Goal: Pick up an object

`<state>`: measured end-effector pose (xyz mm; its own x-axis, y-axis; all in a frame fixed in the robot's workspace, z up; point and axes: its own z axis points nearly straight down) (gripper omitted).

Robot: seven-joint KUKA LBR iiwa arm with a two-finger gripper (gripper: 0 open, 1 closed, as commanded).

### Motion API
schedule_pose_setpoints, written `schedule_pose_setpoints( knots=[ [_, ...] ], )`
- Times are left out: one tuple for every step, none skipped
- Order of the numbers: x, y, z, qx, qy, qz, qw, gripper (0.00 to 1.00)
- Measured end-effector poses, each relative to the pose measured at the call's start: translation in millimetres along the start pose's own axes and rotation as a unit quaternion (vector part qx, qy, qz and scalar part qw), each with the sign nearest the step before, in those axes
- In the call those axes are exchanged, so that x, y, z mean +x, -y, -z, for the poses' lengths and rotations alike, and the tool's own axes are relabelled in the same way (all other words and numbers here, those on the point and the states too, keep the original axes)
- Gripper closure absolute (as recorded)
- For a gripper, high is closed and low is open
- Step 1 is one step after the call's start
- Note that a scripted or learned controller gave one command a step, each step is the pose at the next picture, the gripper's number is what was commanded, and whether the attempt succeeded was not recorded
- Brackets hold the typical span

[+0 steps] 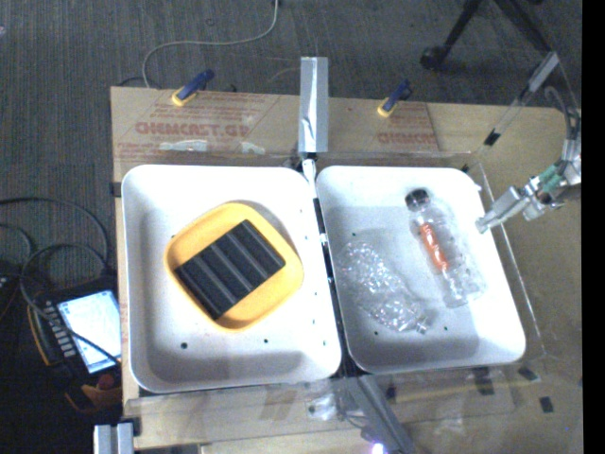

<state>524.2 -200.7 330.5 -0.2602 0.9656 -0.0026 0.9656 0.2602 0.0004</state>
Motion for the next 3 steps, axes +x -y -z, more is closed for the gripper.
schedule_pose_setpoints(
  knots=[
    [38.5, -55.6, -115.6, 0.000, -0.002, 0.057, 0.9984, 0.00],
    [50.9, -59.9, -119.3, 0.000, -0.002, 0.012, 0.9999, 0.00],
    [8.1, -69.4, -179.0, -0.008, 0.004, 0.060, 0.9982, 0.00]
  ],
)
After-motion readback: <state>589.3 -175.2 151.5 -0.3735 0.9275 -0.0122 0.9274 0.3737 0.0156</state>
